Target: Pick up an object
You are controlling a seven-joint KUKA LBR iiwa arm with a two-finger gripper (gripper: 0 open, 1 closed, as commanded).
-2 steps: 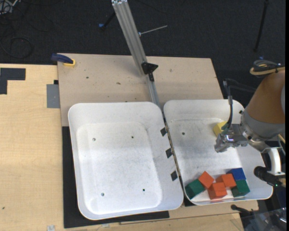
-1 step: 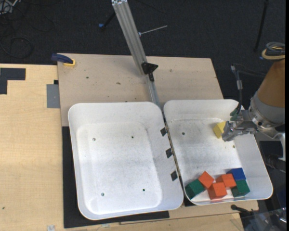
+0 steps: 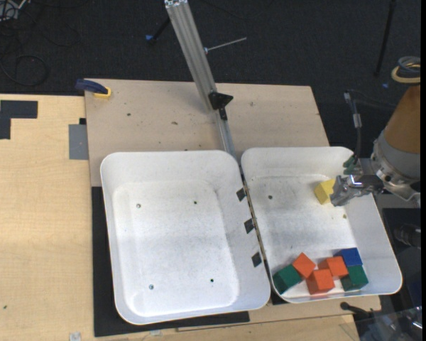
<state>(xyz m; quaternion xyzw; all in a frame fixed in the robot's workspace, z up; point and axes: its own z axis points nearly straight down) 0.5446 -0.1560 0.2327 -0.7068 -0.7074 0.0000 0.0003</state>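
Over the right bin's (image 3: 383, 226) right wall, the hand (image 3: 343, 190) sits just beside a yellow block (image 3: 324, 190); whether it grips the block I cannot tell. Orange, green and blue blocks (image 3: 325, 271) cluster at that bin's near edge

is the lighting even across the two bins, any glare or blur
Camera view: the left bin shows a brighter band low on its floor; the right bin looks evenly lit, no hard glare; the hand by the yellow block is slightly soft.
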